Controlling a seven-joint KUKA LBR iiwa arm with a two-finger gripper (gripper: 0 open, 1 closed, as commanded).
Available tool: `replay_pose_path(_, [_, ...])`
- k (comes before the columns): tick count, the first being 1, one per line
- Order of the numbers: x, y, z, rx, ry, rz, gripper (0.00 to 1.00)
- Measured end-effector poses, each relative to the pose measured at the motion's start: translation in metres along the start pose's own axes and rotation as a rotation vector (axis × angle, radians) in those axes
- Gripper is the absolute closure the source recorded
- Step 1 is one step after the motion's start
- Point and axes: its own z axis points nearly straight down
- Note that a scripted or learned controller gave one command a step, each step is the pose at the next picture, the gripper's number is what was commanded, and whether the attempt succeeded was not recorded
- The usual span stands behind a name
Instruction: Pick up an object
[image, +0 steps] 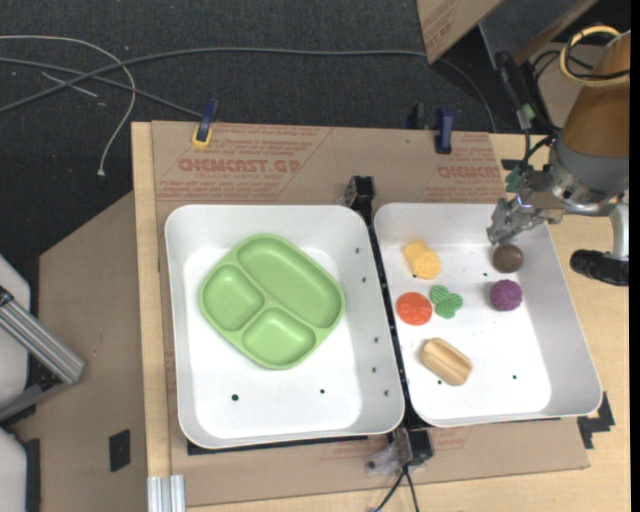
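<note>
1. Nearest me, low in the right bin (560, 400), I see a tan bread-roll toy (445, 361), lying apart from the rest; it looks light and stiff, and I would take it across its narrow width.
2. Further up, an orange tomato (414, 308) touches a green leafy piece (446, 301), with a purple ball (506, 294) off to the right: smooth and round, likely slippery.
3. Beyond those, a yellow corn piece (424, 260) and a brown ball (508, 258).
4. Above the brown ball hangs my gripper (508, 228); I cannot tell how far it stands apart, and I see nothing held. I judge that ball the target, gripped across its middle.
5. Left bin (200, 400): a green divided plate (271, 300).
</note>
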Motion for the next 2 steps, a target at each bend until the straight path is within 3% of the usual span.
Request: replay_pose_path(2, [0.108, 0.005, 0.013, 0.000, 0.000, 0.000, 1.00])
